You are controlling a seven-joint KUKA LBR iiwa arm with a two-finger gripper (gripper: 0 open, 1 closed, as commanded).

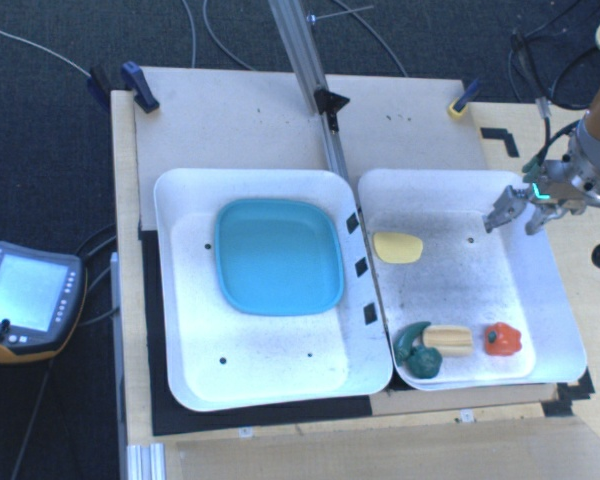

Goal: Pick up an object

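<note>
A: Bottom edge first. What's lying closest?

B: Green pepper (418, 350), tan block (448, 340) and red tomato (501, 339), all sitting in a row along the near wall of the right bin (565, 313). Pepper and block are touching; tomato is lying just beside the block.

A: Anything else in that bin?

B: Yellow piece (397, 247), lying near the left wall, well apart from the row.

A: Claw?

B: Gripper (518, 217) is hovering over the far right corner of the right bin, coming in from the right. Fingers (499, 215) are spreading apart, wide gap, nothing between them.

A: Objects relative to it?

B: All are lying away from it. Yellow piece is sitting to its left, across the bin floor. Tomato is sitting toward the near wall, the closest of the row. None touching the claw.

A: Left bin?

B: Left bin (180, 268) is holding a blue tray (279, 255), lying flat, filling most of its floor.
</note>
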